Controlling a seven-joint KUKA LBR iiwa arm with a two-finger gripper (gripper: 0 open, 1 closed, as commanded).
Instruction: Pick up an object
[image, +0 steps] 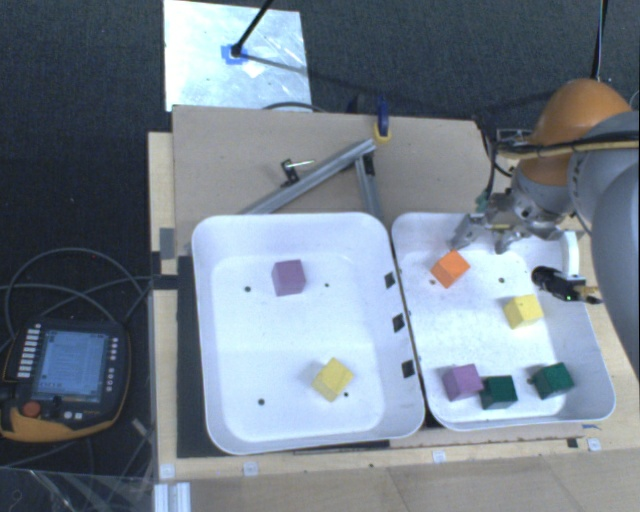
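The end effector hangs over the right bin — fingers spread apart, gripping nothing. An orange cube lies just beside it.

We count seven blocks across two white bins: two purple, two yellow, two dark green, one orange.

Arm reaching in from right, claw low, fingers spread.
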